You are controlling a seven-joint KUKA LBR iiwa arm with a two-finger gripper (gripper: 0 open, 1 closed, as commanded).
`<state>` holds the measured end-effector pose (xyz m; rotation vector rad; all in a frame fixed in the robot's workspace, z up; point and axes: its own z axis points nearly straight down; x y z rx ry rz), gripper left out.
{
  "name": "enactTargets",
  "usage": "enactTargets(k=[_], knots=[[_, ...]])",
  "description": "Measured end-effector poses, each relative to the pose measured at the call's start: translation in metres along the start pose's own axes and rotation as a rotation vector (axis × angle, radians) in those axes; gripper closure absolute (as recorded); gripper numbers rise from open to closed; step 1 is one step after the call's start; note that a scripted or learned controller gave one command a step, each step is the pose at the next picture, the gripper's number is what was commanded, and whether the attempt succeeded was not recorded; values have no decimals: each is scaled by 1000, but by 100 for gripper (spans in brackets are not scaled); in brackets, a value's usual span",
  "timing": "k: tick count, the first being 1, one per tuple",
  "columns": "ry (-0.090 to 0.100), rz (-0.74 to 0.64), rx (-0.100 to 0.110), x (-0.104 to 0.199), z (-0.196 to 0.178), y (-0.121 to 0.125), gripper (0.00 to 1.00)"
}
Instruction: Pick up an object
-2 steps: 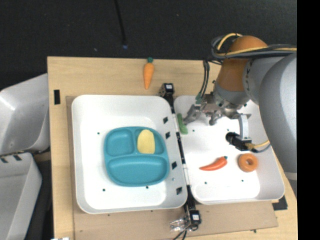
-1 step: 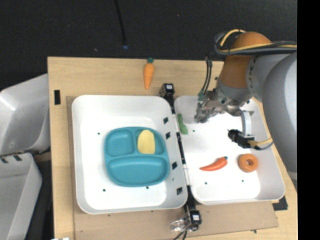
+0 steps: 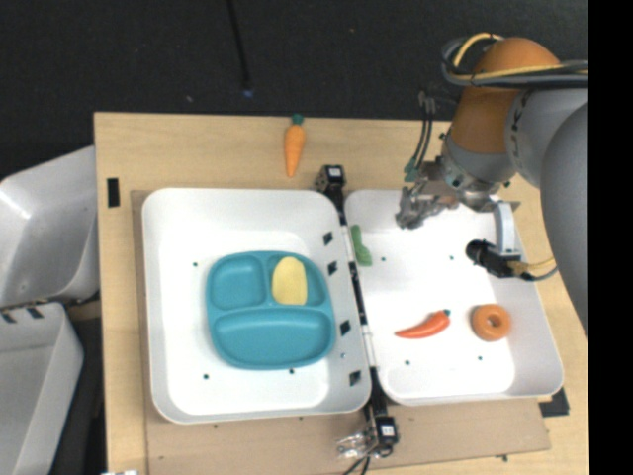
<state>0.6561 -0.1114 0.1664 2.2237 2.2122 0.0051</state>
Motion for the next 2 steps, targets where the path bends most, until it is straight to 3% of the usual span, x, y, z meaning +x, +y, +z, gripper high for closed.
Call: enactTargets(k=[2], knots=[[-1, -8, -2, 4, -103, 1, 100]])
